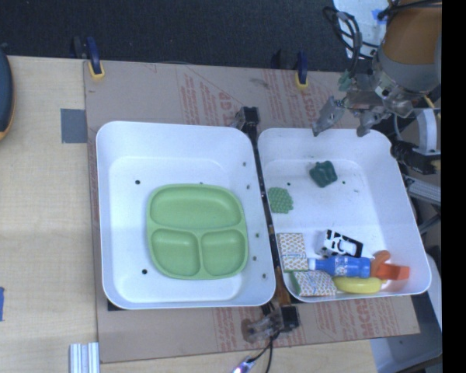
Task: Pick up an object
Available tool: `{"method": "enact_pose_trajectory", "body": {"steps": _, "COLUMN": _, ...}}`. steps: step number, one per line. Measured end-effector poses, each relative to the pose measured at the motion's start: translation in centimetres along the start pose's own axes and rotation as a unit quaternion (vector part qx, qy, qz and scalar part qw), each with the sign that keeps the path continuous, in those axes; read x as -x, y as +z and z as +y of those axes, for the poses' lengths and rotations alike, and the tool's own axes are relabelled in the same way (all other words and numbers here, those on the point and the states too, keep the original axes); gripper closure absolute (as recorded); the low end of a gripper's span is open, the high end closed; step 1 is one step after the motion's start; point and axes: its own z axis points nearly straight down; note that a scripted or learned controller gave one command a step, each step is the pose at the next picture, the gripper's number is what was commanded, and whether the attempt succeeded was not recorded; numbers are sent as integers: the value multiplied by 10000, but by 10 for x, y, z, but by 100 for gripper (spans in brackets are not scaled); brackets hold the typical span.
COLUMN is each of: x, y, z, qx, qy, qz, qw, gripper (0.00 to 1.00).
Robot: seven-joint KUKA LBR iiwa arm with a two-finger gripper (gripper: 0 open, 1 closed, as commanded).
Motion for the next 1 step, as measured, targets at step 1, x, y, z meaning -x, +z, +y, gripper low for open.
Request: {"method": "enact_pose_trajectory", "body": {"steps": 1, "x": 62, "y": 92, "z": -10, "qx": -34, "qy": 28, "qz": -11, "qw": 10000, "gripper": 0}}
